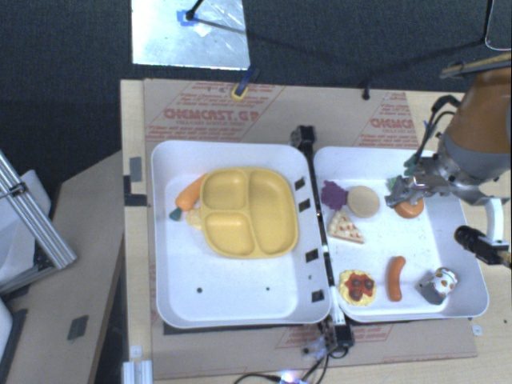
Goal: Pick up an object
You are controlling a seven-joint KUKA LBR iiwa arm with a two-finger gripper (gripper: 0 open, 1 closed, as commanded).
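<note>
Arm low over the right bin, its pincer (402, 192) at an orange round piece (411, 209).

Whether the pincer is wide or narrow cannot be told; the orange piece lies just under it, partly hidden, near the bin's far right wall. Also in the right bin (456, 238): a purple piece (334, 193), a tan disc (363, 201), a pizza slice (345, 228), a sausage (395, 278), a small round pizza (357, 287) and a grey-white object (438, 284). The left bin (172, 278) holds a yellow divided tray (246, 212) with a carrot (190, 193) beside it.
</note>
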